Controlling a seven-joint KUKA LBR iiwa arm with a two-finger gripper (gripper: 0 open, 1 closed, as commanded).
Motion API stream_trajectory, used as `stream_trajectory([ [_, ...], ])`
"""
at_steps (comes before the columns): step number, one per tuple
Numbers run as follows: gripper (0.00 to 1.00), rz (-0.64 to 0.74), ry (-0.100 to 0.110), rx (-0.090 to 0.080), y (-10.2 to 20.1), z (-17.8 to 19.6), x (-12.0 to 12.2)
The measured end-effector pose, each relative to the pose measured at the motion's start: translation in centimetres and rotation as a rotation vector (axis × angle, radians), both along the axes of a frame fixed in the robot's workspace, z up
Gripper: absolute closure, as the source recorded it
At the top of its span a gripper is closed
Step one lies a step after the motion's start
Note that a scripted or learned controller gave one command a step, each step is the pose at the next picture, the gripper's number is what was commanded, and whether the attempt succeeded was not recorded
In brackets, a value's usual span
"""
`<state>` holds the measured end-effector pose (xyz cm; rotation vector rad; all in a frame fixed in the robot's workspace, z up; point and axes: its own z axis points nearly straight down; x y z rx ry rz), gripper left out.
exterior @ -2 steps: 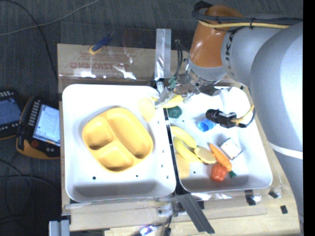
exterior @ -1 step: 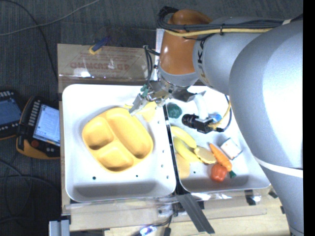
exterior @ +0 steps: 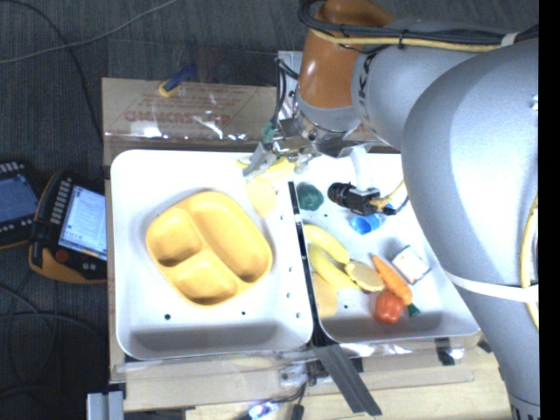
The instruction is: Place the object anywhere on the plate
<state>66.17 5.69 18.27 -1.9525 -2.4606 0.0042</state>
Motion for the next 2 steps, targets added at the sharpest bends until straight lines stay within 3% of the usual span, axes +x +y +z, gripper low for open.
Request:
stream_trajectory([
  [1,1.00,-0.182,0.003,0.001,2.1,0.0,-6.5],
  [2,1.00,-0.057,0.002,0.000,3.4,0.0,-10.4],
])
